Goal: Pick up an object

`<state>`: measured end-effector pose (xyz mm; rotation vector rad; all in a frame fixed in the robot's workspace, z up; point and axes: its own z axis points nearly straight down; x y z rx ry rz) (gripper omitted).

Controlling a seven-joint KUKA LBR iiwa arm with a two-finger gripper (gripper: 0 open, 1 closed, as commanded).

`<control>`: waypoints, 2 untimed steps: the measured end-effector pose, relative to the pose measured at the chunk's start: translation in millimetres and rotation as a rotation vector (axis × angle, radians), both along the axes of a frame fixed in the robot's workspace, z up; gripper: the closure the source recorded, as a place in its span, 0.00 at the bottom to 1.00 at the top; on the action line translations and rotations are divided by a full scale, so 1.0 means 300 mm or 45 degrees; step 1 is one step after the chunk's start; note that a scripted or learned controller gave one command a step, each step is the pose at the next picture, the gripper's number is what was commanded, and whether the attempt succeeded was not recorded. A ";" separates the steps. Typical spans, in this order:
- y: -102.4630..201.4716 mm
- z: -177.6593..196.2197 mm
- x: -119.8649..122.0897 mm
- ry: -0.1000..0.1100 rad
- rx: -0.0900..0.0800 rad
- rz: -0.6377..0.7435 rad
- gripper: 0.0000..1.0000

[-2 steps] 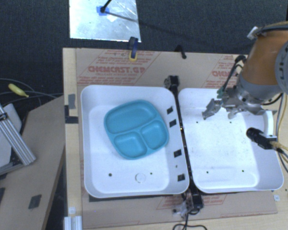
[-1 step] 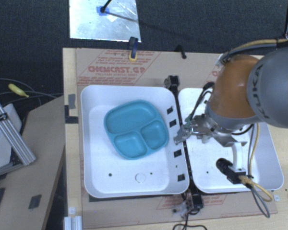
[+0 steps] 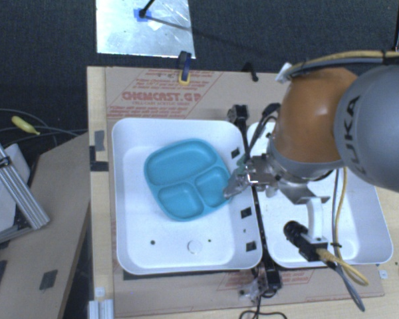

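My arm: grey KUKA arm [image 3: 379, 131] with an orange band [image 3: 309, 121] above the wrist, reaching in from the right, low over the seam between the two bins.
My gripper: metal two-finger gripper [image 3: 234, 186] at the right rim of the left bin, its tip against the right edge of the tray.
My fingers: cannot tell whether they are apart or together; they are small and blurred against the tray's edge.
Tray: light blue plastic divided tray with three compartments [image 3: 185, 177], lying flat in the left shallow white bin [image 3: 136, 244], toward its upper right, turned at a slant.
Right bin: second shallow white bin [image 3: 372, 238], mostly under my wrist.
Bench: brown cardboard sheet with red print [image 3: 163, 88] under both bins.
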<state>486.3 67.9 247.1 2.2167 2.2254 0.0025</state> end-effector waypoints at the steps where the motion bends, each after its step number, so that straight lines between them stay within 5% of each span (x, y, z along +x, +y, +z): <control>1: -0.001 0.032 0.005 -0.004 0.001 0.002 1.00; 2: 0.205 -0.047 -0.001 0.004 0.001 0.006 1.00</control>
